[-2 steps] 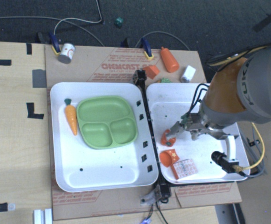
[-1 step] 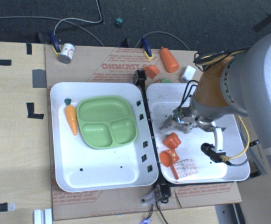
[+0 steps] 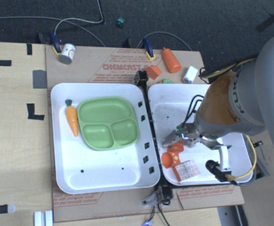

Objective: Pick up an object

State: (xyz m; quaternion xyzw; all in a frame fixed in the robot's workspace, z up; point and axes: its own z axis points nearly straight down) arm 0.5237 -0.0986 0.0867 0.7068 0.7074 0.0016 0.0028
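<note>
Arm slanted over right bin, fingers (seemingly parted) above orange cup

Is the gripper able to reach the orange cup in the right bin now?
Probably yes. The gripper hangs just above the orange cup in the right bin, and nothing lies between them.

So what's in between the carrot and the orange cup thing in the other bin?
In the camera view, the green divided plate lies between the toy carrot and the orange cup, then the two bins' meeting rims with black clips.
</note>
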